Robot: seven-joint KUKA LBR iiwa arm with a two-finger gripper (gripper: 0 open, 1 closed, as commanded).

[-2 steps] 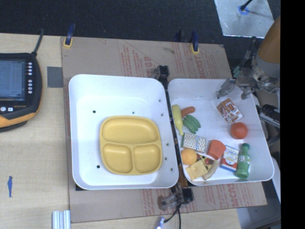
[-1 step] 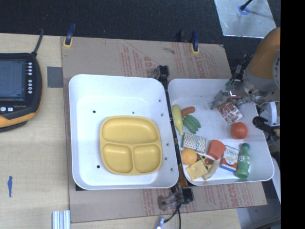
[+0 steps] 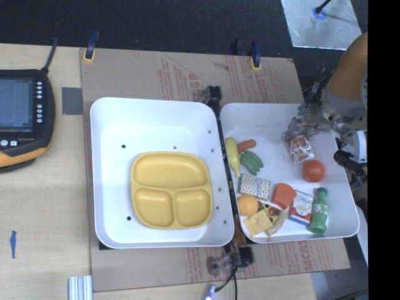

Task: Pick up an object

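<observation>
My gripper (image 3: 300, 125) hung over the right bin (image 3: 275, 114), just above a small red-and-white carton (image 3: 300, 147); whether it was open I could not tell. A tomato (image 3: 314, 170), green bottle (image 3: 319, 211) and banana (image 3: 232, 155) crowded nearby. The yellow tray (image 3: 170, 189) sat in the left bin (image 3: 106, 167)

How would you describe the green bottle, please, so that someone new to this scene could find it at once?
Look at the right bin, the one crowded with toy food, and go to its near right corner. There the green bottle lies lengthwise beside a small red and white carton, below the tomato. It is the one bottle-shaped thing there, darker green than the leafy vegetable by the banana.
</observation>
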